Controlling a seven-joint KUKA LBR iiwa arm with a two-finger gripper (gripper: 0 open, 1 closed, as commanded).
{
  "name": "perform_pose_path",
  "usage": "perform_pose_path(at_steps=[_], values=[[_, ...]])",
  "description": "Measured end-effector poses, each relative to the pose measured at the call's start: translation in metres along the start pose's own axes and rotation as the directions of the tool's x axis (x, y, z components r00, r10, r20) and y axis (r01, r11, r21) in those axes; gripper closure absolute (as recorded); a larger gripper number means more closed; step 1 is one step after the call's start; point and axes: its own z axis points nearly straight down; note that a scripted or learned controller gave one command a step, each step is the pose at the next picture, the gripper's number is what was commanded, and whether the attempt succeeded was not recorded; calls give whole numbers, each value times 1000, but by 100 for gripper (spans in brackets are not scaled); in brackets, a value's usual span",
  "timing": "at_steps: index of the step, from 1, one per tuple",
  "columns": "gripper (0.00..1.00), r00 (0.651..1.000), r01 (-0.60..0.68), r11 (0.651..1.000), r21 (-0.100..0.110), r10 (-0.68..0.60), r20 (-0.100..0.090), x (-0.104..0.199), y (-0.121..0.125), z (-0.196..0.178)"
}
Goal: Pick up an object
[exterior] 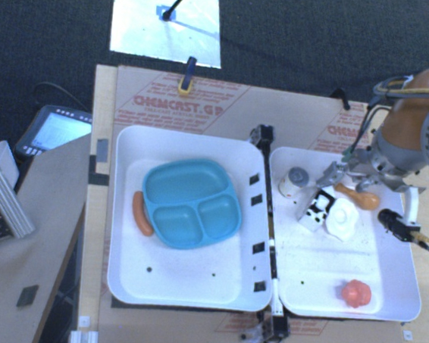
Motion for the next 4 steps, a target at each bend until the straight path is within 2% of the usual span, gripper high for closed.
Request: perform_pose_path(at_steps=[1,2,4], values=[[100,1000,2,1000,2,-2,-1,1,0,-7],[100,1000,2,1000,0,-2,-1,-2,4,-73],[100,1000,3,1000,2,-3,-2,5,1,-179]])
